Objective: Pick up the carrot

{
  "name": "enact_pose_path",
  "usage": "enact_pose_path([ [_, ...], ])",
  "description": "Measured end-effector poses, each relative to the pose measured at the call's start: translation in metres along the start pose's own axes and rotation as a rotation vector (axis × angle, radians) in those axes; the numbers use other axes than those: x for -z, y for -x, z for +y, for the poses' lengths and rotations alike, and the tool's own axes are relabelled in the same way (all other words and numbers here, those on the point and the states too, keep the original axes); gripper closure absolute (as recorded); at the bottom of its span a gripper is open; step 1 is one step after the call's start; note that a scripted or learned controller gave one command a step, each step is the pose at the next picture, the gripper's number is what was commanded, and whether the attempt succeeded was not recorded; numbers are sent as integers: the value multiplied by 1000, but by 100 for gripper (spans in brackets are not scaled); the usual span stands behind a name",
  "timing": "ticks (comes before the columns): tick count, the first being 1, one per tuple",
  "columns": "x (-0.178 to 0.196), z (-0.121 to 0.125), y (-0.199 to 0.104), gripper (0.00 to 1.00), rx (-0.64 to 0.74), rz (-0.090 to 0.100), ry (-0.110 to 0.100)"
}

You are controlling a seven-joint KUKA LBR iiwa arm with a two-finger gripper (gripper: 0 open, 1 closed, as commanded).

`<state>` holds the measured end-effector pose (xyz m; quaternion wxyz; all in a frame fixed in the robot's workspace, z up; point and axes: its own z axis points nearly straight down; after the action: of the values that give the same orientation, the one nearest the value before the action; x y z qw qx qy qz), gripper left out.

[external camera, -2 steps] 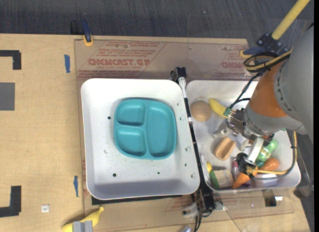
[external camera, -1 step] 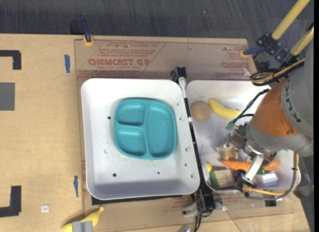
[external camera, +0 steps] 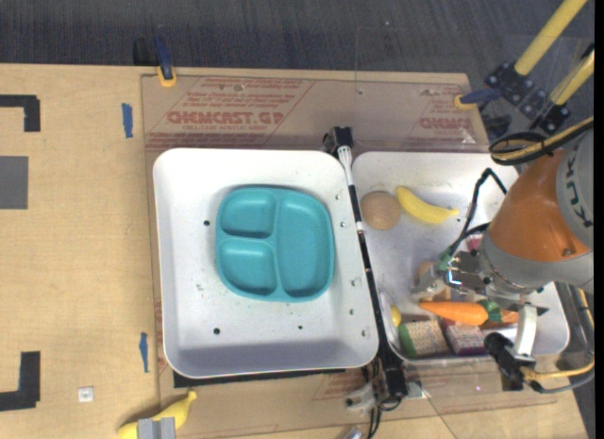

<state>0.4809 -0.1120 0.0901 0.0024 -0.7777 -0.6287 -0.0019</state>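
Cardboard-covered surface point(external camera: 75, 239), two white bins, left bin point(external camera: 179, 314) holding teal divided plate point(external camera: 276, 243), right bin point(external camera: 425, 177) holding carrot point(external camera: 460, 312), banana point(external camera: 423, 205), gripper point(external camera: 462, 281) above carrot, finger spread hidden, cannot tell.

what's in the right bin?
Right bin: tan ball, banana, carrot, two blocks at the near wall. The arm covers the rest.

The grey arm point(external camera: 543, 215) reaches in from the right, wrist bent downward.
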Motion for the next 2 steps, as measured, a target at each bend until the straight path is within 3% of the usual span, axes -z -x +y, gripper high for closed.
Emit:
enact_pose_path([
  [1,-1,-1,-12,0,-85,-11,14],
  [2,0,-2,-6,0,168,-8,1],
])
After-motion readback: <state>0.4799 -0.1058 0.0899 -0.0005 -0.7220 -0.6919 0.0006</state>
